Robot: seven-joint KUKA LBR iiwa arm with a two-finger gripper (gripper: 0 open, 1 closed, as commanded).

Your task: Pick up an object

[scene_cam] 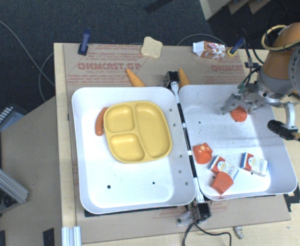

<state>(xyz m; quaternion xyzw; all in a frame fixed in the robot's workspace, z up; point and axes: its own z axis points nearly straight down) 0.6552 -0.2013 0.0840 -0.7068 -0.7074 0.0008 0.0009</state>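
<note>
The right bin (pixel 273 186) holds a small round red object (pixel 238 115) near its far side. My gripper (pixel 237 105) hangs directly over it, at its far edge, reaching in from the right. Whether it touches the red object I cannot tell. Nearer the front lie an orange-red piece (pixel 202 153), a red cup (pixel 221 182) and two small cartons (pixel 224 166) (pixel 255 164).
In the left bin (pixel 88 188) sit a yellow divided plate (pixel 137 131) and a sausage (pixel 99 122) beside it. Behind the bins lie a bread slice (pixel 151 47), two carrots (pixel 134 78) (pixel 183 77), a small carton (pixel 210 49) and a blue item (pixel 84 42).
</note>
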